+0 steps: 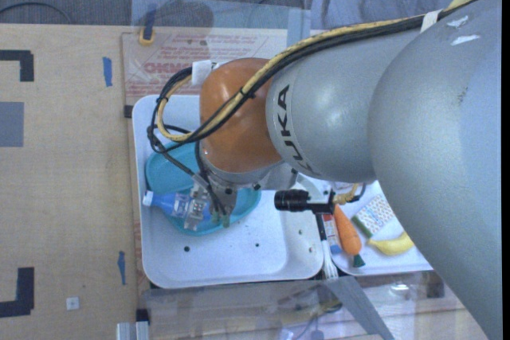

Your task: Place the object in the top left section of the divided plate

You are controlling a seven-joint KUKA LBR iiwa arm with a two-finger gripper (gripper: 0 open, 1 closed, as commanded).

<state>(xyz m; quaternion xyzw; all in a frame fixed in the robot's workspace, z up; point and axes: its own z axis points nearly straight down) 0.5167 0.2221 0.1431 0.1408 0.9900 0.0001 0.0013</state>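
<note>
I've got the gripper point(209, 211) low over the blue plate point(166, 173) (1 bottle-like object point(169, 205) beside it); grip state I cannot tell. Next: confirm hold, then release.

The arm point(358, 115) covers the left bin's point(239, 263) 12 to 3 o'clock part and much of the right bin point(351, 267). The blue plate point(163, 171) sits at the left bin's 9 o'clock, with the claw point(203, 211) low over its 4 o'clock edge beside a bottle point(171, 205). White floor lies free toward 6 o'clock. A carrot point(347, 231), a banana point(392, 244) and a sponge point(374, 212) crowd the right bin's visible corner.
</note>
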